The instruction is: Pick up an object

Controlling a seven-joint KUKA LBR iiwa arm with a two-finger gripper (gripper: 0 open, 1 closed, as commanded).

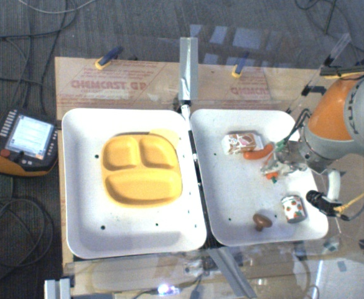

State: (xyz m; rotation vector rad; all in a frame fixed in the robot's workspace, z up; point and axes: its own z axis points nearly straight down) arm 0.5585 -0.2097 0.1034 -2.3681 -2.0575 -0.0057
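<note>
The right bin (231,204) holds a small red-and-white packet (241,142), an orange carrot-like piece (257,152), a small can (293,208) lying near the right wall, and a brown lump (262,220) near the front. My gripper (281,162) hangs low over the bin's right side, just right of the orange piece, with a small orange and green bit at its tip. The wrist hides its fingers. The left bin (82,185) carries a yellow divided tray (142,169).
The grey arm with its orange band (334,120) comes in over the right bin's right wall. A teach pendant (23,143) lies on the floor at left. A metal divider post (187,73) stands behind the bins. Cables trail on the carpet.
</note>
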